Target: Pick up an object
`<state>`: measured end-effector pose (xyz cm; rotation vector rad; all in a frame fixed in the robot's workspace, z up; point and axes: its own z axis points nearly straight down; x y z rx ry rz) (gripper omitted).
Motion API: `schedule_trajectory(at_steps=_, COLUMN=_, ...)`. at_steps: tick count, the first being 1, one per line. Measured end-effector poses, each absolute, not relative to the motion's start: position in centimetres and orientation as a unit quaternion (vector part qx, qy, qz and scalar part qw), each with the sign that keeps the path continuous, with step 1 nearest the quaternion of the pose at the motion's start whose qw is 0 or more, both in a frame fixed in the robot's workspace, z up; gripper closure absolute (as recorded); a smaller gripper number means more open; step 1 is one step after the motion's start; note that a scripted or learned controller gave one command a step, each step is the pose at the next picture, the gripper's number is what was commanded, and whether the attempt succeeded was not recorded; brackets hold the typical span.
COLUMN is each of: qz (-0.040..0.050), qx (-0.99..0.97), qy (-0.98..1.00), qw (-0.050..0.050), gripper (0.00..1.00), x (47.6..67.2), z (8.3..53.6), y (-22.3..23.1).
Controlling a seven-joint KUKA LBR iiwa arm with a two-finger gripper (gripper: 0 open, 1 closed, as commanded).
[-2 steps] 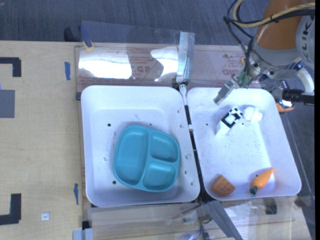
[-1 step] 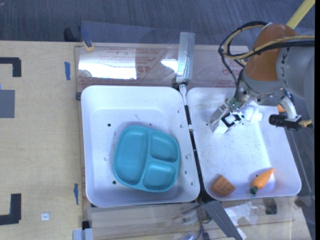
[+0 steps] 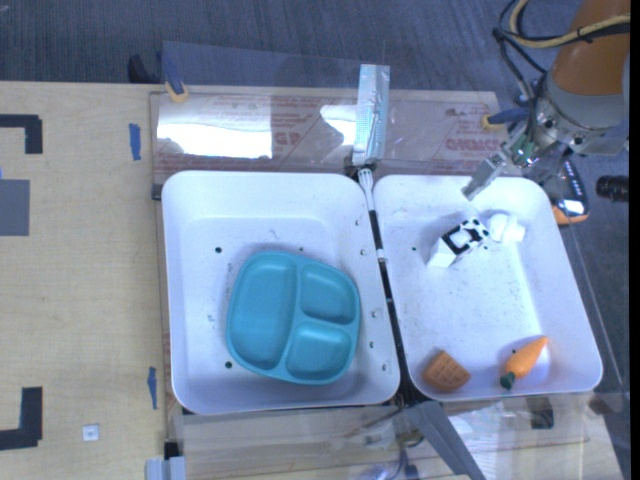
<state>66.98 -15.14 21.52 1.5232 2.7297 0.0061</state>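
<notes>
My gripper (image 3: 524,190) hangs over the far right corner of the right bin (image 3: 560,298). It is open, one finger (image 3: 481,179) slanting left and the other near the bin's right rim, with nothing between them. Just below it a black-and-white object (image 3: 466,237) lies on the bin floor, apart from the fingers. A tan waffle-like piece (image 3: 446,371) and a toy carrot (image 3: 524,357) rest near the bin's front wall.
The left bin (image 3: 190,268) holds a teal divided plate (image 3: 292,315). A clear plastic sheet and an upright divider (image 3: 370,118) stand behind the bins. The arm's orange band (image 3: 596,28) and cables occupy the top right.
</notes>
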Motion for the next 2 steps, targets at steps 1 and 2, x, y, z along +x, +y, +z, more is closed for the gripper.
schedule_trajectory(at_steps=1, qz=0.0, qx=0.434, qy=0.901, qw=-0.001, gripper=0.0, x=66.7, z=15.7, y=-12.3)
schedule_trajectory(at_steps=2, qz=0.001, qx=0.349, qy=0.937, qw=0.003, gripper=0.0, x=63.3, z=8.7, y=-10.2)
